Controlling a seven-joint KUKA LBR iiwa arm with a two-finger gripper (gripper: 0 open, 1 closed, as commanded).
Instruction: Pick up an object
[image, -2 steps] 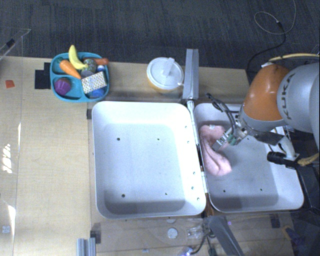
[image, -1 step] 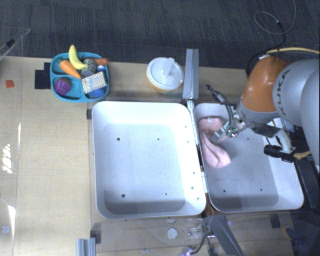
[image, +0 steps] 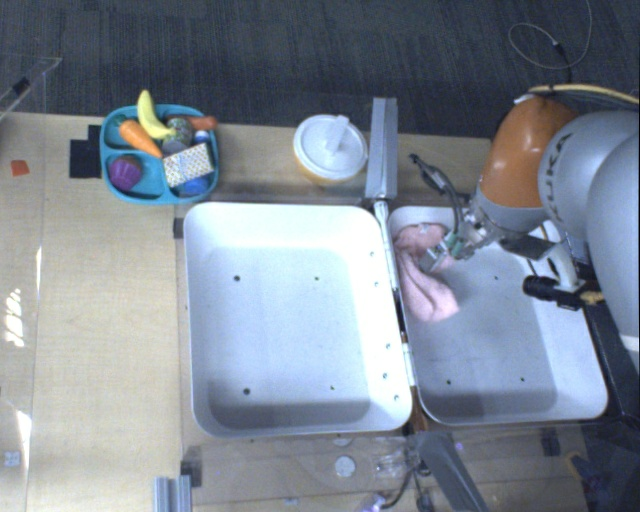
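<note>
A crumpled pink cloth (image: 424, 274) lies in the right bin (image: 510, 380), against its left wall near the far corner. My gripper (image: 446, 249) hangs low over the cloth's upper right part, reaching in from the right under the grey arm with the orange band. Its tips sit at the cloth's edge, too small and dark for me to read how they stand. Whether the cloth is between them cannot be seen.
The left bin (image: 290, 320) stands beside the right one, parted by a metal divider (image: 381, 150). Behind the bins are a blue tray of toy food (image: 160, 150) and a yellow lidded cup (image: 330, 148). A black cable runs along the arm.
</note>
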